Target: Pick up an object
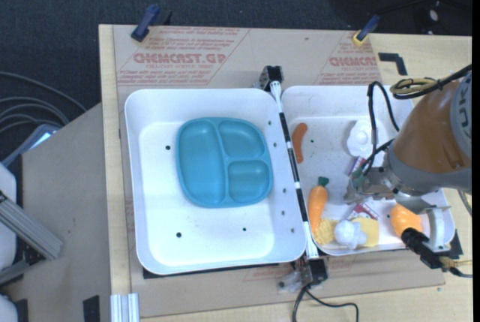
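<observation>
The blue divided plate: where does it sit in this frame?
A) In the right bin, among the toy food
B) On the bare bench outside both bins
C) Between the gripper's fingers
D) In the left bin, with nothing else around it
D: the blue divided plate lies flat in the left bin, while the toy carrot and the other small items lie in the right bin, where the arm reaches in.
</observation>
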